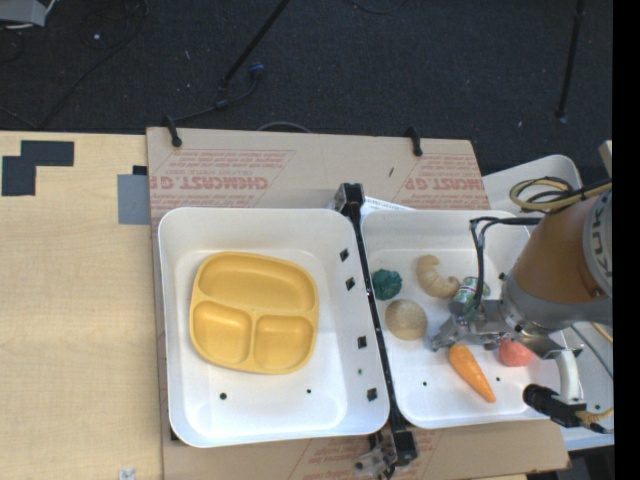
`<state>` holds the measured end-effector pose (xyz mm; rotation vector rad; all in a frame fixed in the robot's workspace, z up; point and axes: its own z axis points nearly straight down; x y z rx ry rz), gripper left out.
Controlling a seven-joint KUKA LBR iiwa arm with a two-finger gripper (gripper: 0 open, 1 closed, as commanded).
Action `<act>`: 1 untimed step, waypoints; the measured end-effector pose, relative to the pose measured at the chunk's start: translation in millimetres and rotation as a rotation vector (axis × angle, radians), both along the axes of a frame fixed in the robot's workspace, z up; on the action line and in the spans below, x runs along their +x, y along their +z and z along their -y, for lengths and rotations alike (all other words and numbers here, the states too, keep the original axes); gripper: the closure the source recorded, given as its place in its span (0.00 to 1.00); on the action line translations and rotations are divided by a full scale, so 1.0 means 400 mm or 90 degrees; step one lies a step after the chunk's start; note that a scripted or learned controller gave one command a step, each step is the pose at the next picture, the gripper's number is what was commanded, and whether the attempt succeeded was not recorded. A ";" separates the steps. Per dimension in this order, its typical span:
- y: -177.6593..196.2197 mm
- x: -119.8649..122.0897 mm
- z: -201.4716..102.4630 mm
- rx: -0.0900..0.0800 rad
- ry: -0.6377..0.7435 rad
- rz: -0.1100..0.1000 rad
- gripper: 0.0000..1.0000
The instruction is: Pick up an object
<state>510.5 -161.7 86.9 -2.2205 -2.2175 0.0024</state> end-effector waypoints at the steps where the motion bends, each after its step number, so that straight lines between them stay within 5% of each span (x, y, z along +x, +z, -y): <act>1: 0.029 0.001 0.002 0.000 -0.002 0.001 1.00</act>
